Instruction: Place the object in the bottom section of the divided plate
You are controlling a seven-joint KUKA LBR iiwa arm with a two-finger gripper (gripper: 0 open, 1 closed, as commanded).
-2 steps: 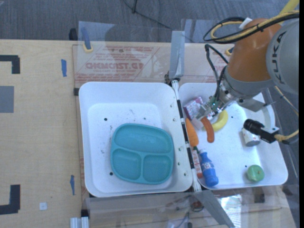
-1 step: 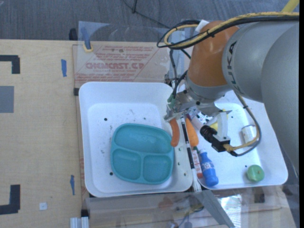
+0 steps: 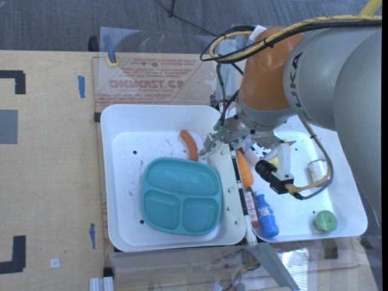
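The object to be placed is judged to be the small orange sausage [image 3: 189, 144], lying in the left bin [image 3: 115, 162] just above the teal divided plate [image 3: 180, 195], close to its upper rim. It is expected to be light, smooth and perhaps slippery; a grasp across its middle is advised. Its long axis runs from upper left to lower right. The pincer [image 3: 213, 143] is seen just right of it; whether it is parted or closed cannot be told.
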